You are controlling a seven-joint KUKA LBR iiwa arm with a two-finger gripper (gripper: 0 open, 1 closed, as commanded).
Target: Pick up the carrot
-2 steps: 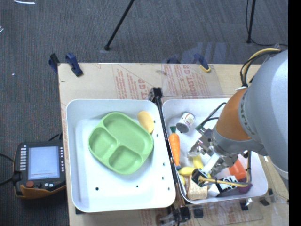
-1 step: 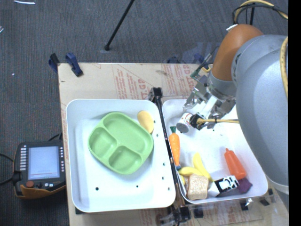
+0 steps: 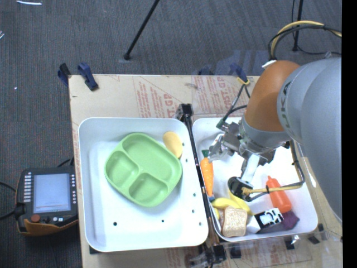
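The carrot (image 3: 207,176) lies lengthwise along the left wall of the right bin (image 3: 204,128), orange with a pale tip at its far end. My gripper (image 3: 213,151) hangs just beyond and slightly right of the carrot's far end, close above the bin floor. The grey arm with its orange band reaches in from the right and hides much of the bin's middle. Nothing shows in the gripper's grasp.
Near the carrot's front end lie a yellow banana (image 3: 230,203) and a bread slice (image 3: 235,221). An orange bottle (image 3: 279,195), a black-and-white item (image 3: 270,218) and a purple piece (image 3: 291,222) sit front right. The left bin (image 3: 89,205) holds a green divided plate (image 3: 144,169) and a yellow fruit (image 3: 173,144).
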